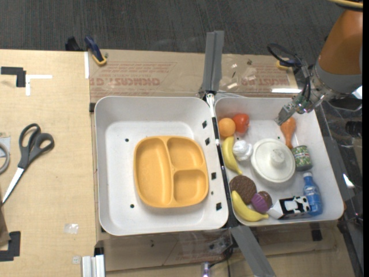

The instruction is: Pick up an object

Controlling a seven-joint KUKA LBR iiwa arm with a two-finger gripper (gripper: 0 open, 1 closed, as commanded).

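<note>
Pale wooden desk [46, 212], two shallow white bins. Tool [286, 115], grip state unclear, hovers at 1 o'clock of right-hand white bin [330, 172], just above orange plastic carrot [288, 133]. Approach step; next, lower onto it.

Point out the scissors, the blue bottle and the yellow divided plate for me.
scissors [30, 146]: camera view, on the black handles.
blue bottle [312, 194]: camera view, on the bottle's body.
yellow divided plate [171, 171]: camera view, on the ridge between its compartments.
</note>
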